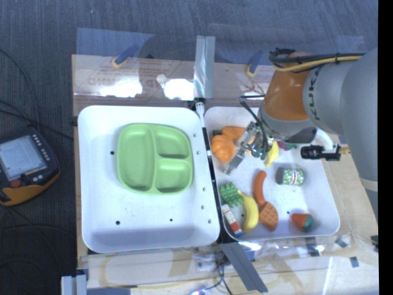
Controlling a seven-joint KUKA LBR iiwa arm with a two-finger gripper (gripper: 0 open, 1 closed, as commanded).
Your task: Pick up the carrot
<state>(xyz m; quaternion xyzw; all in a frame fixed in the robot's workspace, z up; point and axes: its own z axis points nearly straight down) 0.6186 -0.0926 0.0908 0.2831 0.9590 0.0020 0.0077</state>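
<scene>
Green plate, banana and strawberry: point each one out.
green plate (155, 158), camera view, on the ridge between its compartments.
banana (249, 211), camera view, on the middle of its curved body.
strawberry (301, 221), camera view, on its red flesh.

The hand (241, 154) hovers beside the carrot (231, 131) in the right bin (319, 226).

From my feed, both white bins (92, 183) look like smooth plastic with a slight sheen. The green tray (155, 158) reads matt plastic. The table (110, 72) looks like wood under glossy film. The arm's orange band (287, 100) shines.
</scene>
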